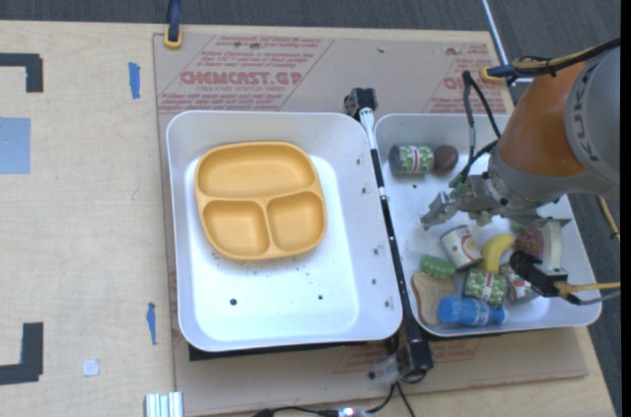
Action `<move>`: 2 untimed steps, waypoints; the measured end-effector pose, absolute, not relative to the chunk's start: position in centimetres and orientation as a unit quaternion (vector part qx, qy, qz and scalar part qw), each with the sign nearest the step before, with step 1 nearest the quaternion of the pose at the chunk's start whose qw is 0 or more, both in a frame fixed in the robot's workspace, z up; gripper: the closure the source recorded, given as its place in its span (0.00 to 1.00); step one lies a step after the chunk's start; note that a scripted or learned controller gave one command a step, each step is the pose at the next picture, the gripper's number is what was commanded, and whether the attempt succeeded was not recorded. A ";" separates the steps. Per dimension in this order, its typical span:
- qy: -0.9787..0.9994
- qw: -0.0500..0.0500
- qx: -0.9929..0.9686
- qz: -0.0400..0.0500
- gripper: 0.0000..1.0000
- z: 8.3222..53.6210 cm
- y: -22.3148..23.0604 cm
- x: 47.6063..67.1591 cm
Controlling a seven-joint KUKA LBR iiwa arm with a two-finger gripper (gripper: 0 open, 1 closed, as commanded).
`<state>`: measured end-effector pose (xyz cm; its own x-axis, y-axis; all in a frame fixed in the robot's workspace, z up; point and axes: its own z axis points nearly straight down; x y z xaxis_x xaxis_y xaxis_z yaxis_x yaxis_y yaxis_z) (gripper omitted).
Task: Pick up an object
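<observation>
At six o'clock in the right bin (pixel 408 208), nearest of all, a blue bottle (pixel 471 312) on its side along the near wall. Just behind it and touching, a green can (pixel 485 285). At nine o'clock of that can, a tan slice (pixel 427 292) flat on the bin floor. Next back, a small green piece (pixel 437 265), a tilted white-and-red can (pixel 456 244) and a yellow banana (pixel 496 250), all packed close together in one pile.

Directly beyond the white-and-red can, the hand (pixel 459 206), low over the pile near the bin's middle, at the end of the grey arm (pixel 601 124) with its orange band (pixel 537 129), reaching in from three o'clock. Opening of the hand: impossible to tell from this angle, and likewise any hold on a thing.

At nine o'clock of the hand, across the divide, the left bin (pixel 276 297), with a yellow three-part plate (pixel 261 200) lying level in its far half.

Farther back, toward twelve o'clock in the right bin, a green-labelled jar (pixel 412 159) on its side, with a brown round thing (pixel 446 157) just at its three o'clock, both apart from the pile.

Under both bins, a cardboard sheet (pixel 256 75) with red print, on the pale worktop (pixel 79 238). Farthest, at the sheet's eleven o'clock corner, a blue clamp (pixel 174 19).
</observation>
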<state>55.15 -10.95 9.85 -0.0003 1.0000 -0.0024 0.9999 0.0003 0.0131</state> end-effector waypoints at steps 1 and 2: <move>0.707 0.007 0.707 0.005 1.00 10.9 -10.9 55.3; 0.707 0.007 0.707 0.005 0.00 10.9 -10.9 55.3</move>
<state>55.29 -10.95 10.90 -0.0004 1.0000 -0.0030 0.9999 0.0005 0.0171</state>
